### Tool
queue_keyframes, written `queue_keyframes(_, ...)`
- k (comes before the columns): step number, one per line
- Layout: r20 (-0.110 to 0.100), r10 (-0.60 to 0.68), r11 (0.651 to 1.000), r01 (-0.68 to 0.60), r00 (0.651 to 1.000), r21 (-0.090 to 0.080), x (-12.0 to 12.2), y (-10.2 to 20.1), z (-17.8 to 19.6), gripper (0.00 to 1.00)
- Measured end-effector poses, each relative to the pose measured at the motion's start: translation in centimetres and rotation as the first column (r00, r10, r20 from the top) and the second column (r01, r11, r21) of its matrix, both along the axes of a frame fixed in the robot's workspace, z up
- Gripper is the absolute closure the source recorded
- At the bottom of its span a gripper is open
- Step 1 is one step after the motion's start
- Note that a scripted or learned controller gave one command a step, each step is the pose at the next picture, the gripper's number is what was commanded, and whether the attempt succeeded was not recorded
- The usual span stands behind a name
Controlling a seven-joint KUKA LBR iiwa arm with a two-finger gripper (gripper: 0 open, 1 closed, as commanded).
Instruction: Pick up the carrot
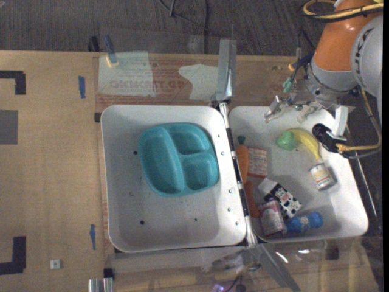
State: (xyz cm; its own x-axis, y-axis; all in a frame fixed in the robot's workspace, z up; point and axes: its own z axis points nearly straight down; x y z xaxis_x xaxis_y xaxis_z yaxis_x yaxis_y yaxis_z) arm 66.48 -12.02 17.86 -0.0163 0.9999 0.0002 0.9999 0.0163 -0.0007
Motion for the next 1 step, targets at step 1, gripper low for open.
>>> queue_keyframes(1,0.017,0.077,0.997,-0.077,0.997,-0.004,-4.52,2.0,-7.72,0.0)
